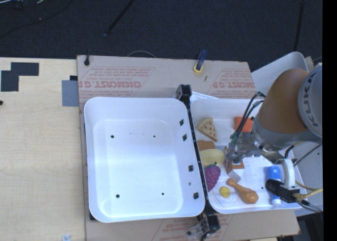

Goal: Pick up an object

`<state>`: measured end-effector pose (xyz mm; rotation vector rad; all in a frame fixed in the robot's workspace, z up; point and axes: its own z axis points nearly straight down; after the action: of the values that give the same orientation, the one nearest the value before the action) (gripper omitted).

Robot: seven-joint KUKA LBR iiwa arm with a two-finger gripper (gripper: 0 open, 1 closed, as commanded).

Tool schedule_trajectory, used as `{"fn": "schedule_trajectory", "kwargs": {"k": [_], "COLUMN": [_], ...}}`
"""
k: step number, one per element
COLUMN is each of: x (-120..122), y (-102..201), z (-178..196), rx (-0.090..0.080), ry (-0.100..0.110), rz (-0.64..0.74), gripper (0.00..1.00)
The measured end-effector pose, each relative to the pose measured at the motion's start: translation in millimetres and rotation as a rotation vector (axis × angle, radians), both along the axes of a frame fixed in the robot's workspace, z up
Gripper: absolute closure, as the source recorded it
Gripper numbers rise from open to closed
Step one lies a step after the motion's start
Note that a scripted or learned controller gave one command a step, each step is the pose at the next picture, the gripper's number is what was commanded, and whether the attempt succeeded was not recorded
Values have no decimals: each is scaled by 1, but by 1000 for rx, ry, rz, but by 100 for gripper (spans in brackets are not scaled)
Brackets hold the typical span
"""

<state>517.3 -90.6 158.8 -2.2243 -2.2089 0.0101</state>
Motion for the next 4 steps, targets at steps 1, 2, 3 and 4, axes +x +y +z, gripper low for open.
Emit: {"fn": "schedule_trajectory", "kwargs": {"k": [1, 2, 3, 4], "x": [4, 4, -40, 25], "y": [3, 2, -13, 56], "z": [2, 11, -46, 33], "rx": [1, 1, 2, 1], "ry": [-6, -4, -8, -18], "rz": [3, 2, 6, 15], "gripper": [0, 100, 100, 100]}}
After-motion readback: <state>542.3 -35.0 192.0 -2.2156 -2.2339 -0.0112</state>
